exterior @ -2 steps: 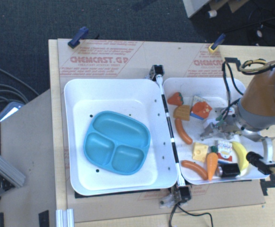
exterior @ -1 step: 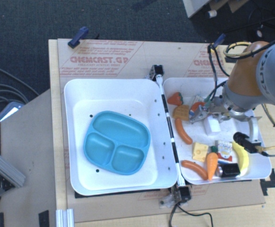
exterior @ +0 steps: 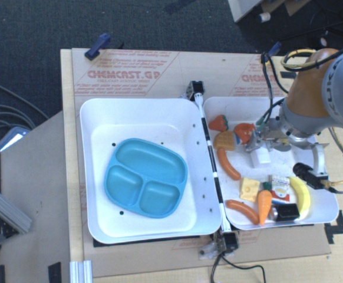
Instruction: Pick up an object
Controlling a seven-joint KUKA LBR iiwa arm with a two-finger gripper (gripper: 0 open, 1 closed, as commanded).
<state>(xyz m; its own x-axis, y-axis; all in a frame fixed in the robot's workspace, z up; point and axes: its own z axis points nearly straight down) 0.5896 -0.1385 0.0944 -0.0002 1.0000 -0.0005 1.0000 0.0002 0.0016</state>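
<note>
The right bin [exterior: 330,212] holds several toy foods. A red tomato [exterior: 244,132], a red strawberry-like piece [exterior: 218,122] and a tan bun [exterior: 224,140] lie at its far left. An orange sausage [exterior: 228,164] lies below them. Near the front are a yellow cheese wedge [exterior: 249,188], a carrot [exterior: 264,206], a second sausage [exterior: 241,209], a banana [exterior: 302,196], a black piece [exterior: 286,211] and a small white packet [exterior: 280,184]. My gripper [exterior: 258,148] hangs low in the bin, just right of the tomato and above bare floor.
The left bin [exterior: 95,128] holds a blue divided plate [exterior: 145,177]. A black clamp rail [exterior: 210,158] runs between the two bins. The grey arm [exterior: 313,99] with its cables covers the right bin's far right corner.
</note>
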